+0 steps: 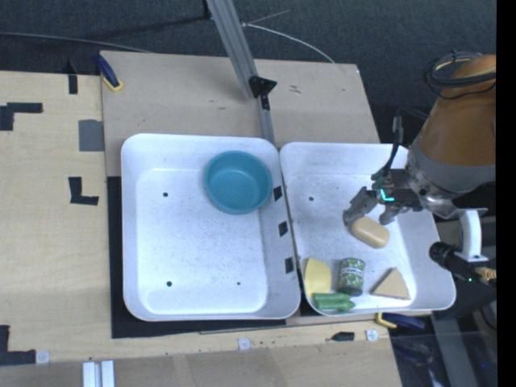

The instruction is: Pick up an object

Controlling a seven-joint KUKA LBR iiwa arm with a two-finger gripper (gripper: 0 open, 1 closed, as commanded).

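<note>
Two bins; jaws (377, 209) over tan block (370, 232) — right bin (322, 172).

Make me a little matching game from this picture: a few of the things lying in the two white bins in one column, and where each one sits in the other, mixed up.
Things:
1. blue bowl
2. green can
3. tan wedge
4. pale oval block

Places:
A. front right corner of the right bin
B. just beneath the gripper
C. upper part of the left bin
D. near the front of the right bin, between the yellow piece and the tan wedge

Pairs: 1-C, 2-D, 3-A, 4-B
</note>
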